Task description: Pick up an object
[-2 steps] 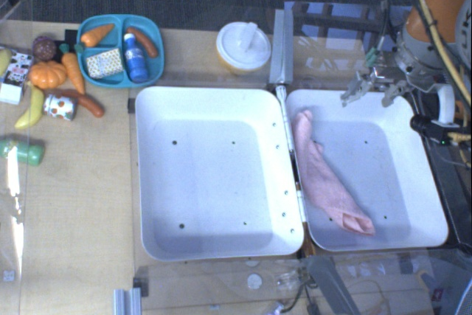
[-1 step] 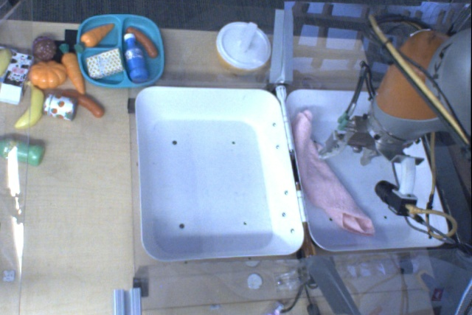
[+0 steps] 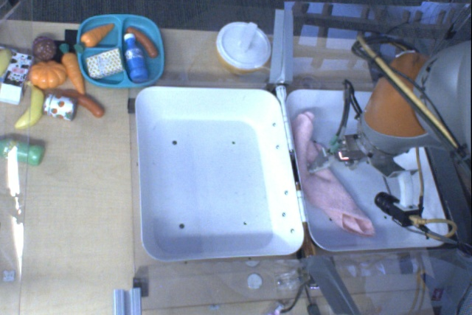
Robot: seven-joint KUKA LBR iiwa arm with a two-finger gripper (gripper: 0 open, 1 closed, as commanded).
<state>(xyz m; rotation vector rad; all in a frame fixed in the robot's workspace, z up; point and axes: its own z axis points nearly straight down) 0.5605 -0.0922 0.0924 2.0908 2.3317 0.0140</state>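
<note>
A pink cloth (image 3: 330,194) lies crumpled in the right bin (image 3: 413,232), stretching from the bin's far left corner down toward its near middle. My gripper (image 3: 321,159) is low over the upper half of the cloth, right at its surface, reaching in from the right under the grey and orange arm. The view does not show whether any cloth is caught in it.
The left bin (image 3: 147,158) sits beside the right one, with a metal divider (image 3: 289,151) between them. On the bench at far left are a blue divided plate (image 3: 153,32) with toy food, loose toy vegetables (image 3: 51,75) and a white lidded bowl (image 3: 243,46).
</note>
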